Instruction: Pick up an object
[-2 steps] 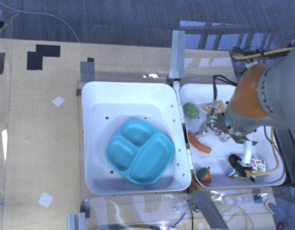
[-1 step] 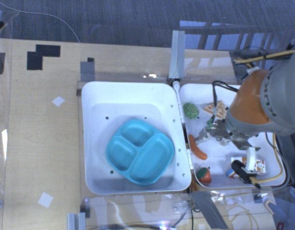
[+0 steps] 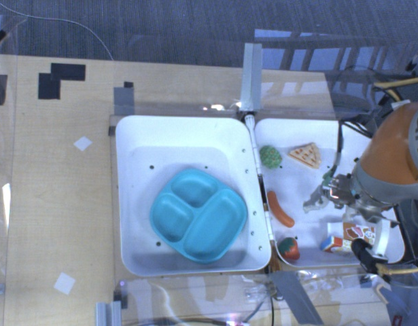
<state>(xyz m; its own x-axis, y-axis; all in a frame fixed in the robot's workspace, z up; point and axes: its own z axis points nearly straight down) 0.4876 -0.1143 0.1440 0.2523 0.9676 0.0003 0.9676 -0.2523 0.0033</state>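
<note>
In the right bin (image 3: 310,131) lie a green broccoli piece (image 3: 270,156), a tan pizza slice (image 3: 304,155), an orange sausage (image 3: 281,209), a red and green fruit (image 3: 288,248) and a small carton (image 3: 344,239). My gripper (image 3: 319,191) hovers over the middle of this bin, right of the sausage and below the pizza slice. Its fingers are spread open with nothing between them. The carton sits just below the wrist, partly hidden by the arm.
The left bin (image 3: 137,155) holds a blue divided plate (image 3: 198,214). A metal divider (image 3: 258,182) separates the two bins. The arm's orange band (image 3: 395,158) and cables (image 3: 392,267) cover the right bin's right side.
</note>
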